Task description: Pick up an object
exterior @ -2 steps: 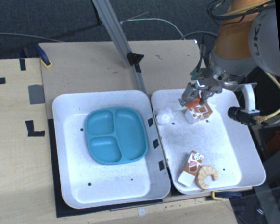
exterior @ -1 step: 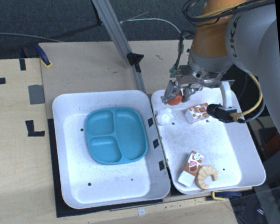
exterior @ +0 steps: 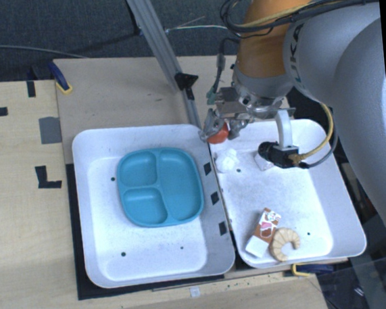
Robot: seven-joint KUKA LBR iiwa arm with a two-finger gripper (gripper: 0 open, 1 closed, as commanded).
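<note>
My gripper (exterior: 220, 129) hangs over the far left corner of the right bin (exterior: 319, 192), close to the wall between the two bins. A small red-orange object (exterior: 219, 134) sits between its fingertips, and the fingers are shut on it. Just below it a small white crumpled piece (exterior: 228, 160) lies on the bin floor. At the near end of the same bin are a croissant (exterior: 285, 241), a small red-and-white packet (exterior: 268, 222) and a white block (exterior: 255, 247).
A blue divided plate (exterior: 160, 186) lies in the left bin (exterior: 101, 254). A slanted metal bar (exterior: 158, 38) runs down to the bins' far edge beside the gripper. A black connector with a yellow cable (exterior: 279, 153) hangs from the wrist over the right bin.
</note>
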